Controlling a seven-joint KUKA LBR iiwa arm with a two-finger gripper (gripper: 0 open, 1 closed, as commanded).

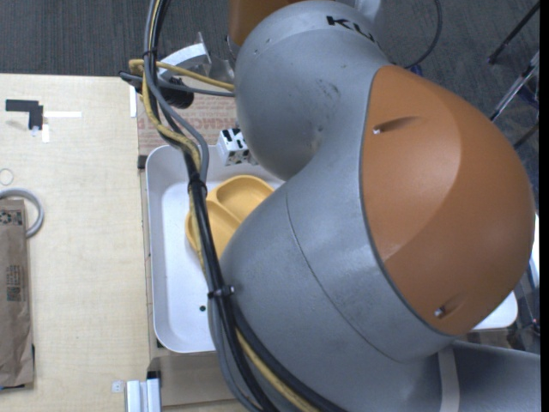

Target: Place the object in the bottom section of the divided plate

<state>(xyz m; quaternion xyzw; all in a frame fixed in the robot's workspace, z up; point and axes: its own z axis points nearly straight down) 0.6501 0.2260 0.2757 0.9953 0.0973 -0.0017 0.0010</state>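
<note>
The grey arm with its orange band [412,196] bulks across most of the camera view, hiding the tool itself, so whether it is open, closed or carrying anything cannot be told. The object to be placed cannot be located either; it may sit under the arm.

The yellow divided plastic plate [230,209] lies in the shallow white bin [167,256], with 2 curved sections partly visible near the bin's upper end and the rest covered by the arm. Which section counts as the bottom one is hard to judge from so little of the plate.

The main risk, as I judge it, is a blind placement: with plate and object both masked, a drop could land in the wrong section or on the bin floor beside the plate. The bundle of black and yellow cables [197,187] hangs down across the plate's edge and could drag or nudge the light plate as the arm shifts.

Around: a small white die with black pips [234,145] sits just above the bin's top rim, and a brown paper bag [15,290] lies on the pale wooden desk [77,187], well apart at the left.
</note>
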